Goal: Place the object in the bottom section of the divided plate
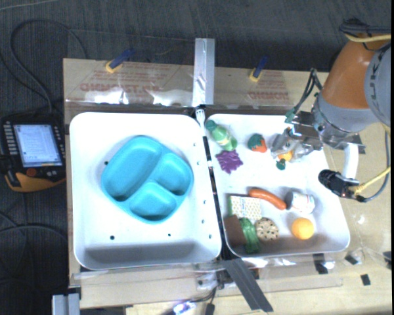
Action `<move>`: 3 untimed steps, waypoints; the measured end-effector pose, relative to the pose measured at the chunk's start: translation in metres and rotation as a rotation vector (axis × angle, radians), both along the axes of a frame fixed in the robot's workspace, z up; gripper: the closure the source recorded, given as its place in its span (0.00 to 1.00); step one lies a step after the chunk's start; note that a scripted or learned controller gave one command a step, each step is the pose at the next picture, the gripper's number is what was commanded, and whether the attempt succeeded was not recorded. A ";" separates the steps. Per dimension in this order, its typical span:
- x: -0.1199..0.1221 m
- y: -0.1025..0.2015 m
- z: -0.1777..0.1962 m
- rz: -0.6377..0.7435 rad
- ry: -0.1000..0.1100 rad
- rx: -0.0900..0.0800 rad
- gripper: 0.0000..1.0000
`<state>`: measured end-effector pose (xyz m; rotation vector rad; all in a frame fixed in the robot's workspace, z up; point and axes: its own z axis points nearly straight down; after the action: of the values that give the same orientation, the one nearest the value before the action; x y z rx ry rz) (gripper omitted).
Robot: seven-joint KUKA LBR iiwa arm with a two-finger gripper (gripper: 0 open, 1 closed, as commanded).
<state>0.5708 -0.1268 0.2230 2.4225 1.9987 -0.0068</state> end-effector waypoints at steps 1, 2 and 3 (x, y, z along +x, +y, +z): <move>0.023 0.079 -0.019 0.056 0.002 0.003 1.00; 0.013 0.152 -0.019 0.204 0.001 0.003 1.00; -0.005 0.230 -0.041 0.425 0.002 0.004 1.00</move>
<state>0.5660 0.1034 0.1824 1.9487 2.4678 -0.0047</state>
